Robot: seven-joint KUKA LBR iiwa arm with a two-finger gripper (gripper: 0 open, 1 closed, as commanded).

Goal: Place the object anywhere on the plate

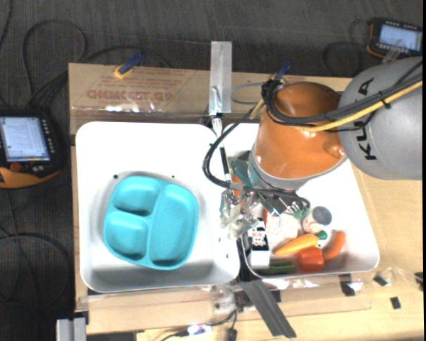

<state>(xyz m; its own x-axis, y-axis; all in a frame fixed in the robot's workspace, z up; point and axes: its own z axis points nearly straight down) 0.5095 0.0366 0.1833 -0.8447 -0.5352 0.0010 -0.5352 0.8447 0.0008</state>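
Turquoise plastic, moulded into a plate with three compartments, lies in the left shallow white bin, nearer its front, with nothing resting on it. In the right white bin a heap of toy food is crowded into the front corner: an orange carrot-shaped piece, a red pepper-like piece, another orange-red piece just beside it, a dark green pod shape along the front wall, a small white box with a dark print and a round grey-rimmed item behind the carrot. The grey arm with its broad orange band reaches in from the right and covers most of the back of that bin, hiding whatever lies beneath it. Its metal two-finger gripper hangs over the ridge between the two bins, just left of the heap and touching none of the food that can be made out; amid the cables and brackets I cannot tell how the gripper is set. A black cable loops beside the wrist.
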